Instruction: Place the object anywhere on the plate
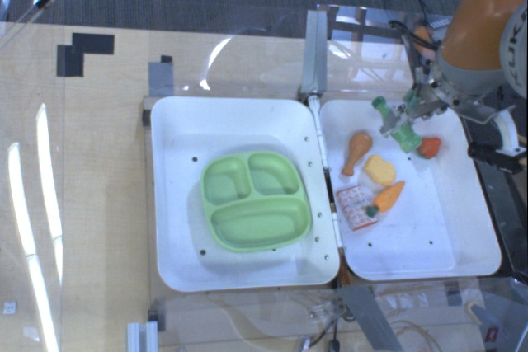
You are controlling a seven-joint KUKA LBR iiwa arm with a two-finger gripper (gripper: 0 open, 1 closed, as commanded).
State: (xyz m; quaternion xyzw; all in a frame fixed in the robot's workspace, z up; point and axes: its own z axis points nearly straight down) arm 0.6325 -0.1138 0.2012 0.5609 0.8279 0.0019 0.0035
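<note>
Claw: the grey two-finger claw point(402, 121) hangs low at the far end of the right-hand shallow white plastic bin point(429, 247); whether its tips are spread or closed cannot be told, and nothing is seen gripped between them.
Nearest item: a green bottle-like plastic toy point(394, 128) lies tilted right at the claw tips, touching or just beside them; it seems the likely target, though that is a judgement.
Plate: the light-green moulded plastic plate with three compartments point(256, 200) rests in the left-hand shallow white bin point(177, 144), well apart from the claw, nothing on it.
Other toys: a tan drumstick-shaped plastic toy point(356, 152), a yellow rounded block point(379, 170), an orange carrot toy with a green top point(388, 196), a red rounded toy point(429, 147) and a flat red-and-white patterned packet point(355, 206), all in the right bin.
Risk, grasp: the green toy looks smooth, narrow and slanted, so it could roll or squirt out of a closing claw.
Risk, crowding: the red toy sits just beside it and could be nudged or caught instead.
Risk, transfer: the raised divider point(323, 169) between the bins lies on the way; a low carry could knock the toy loose.
Risk, release: the plate is glossy and ridged, so a rounded toy may roll off.
Tabletop: pale wood-grain tabletop point(82, 202), matte.
</note>
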